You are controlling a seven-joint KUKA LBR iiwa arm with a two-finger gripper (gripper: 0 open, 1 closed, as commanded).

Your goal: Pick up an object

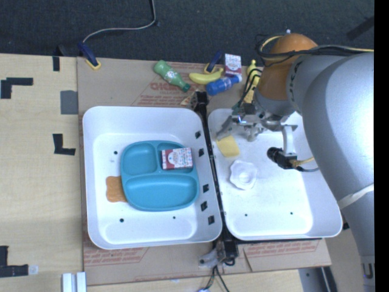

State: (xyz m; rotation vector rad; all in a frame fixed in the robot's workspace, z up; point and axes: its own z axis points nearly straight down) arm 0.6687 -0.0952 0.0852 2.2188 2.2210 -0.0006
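In the right bin (285, 215) a yellow block (228, 146) lies near the left wall, and a white crumpled cup (243, 175) sits just in front of it. My gripper (242, 125) hangs over the bin's back left part, just behind and to the right of the yellow block. Nothing shows as held. In the left bin (100, 132) a blue divided plate (155, 184) carries a small red and white carton (177, 158). A tan flat piece (113, 189) pokes out from under the plate's left edge.
Behind the bins on the cardboard lie a green bottle (171, 76), a banana (205, 76), a blue bottle (220, 86) and a small red and white box (233, 62). The grey arm covers the right bin's back right corner. A black divider runs between the bins.
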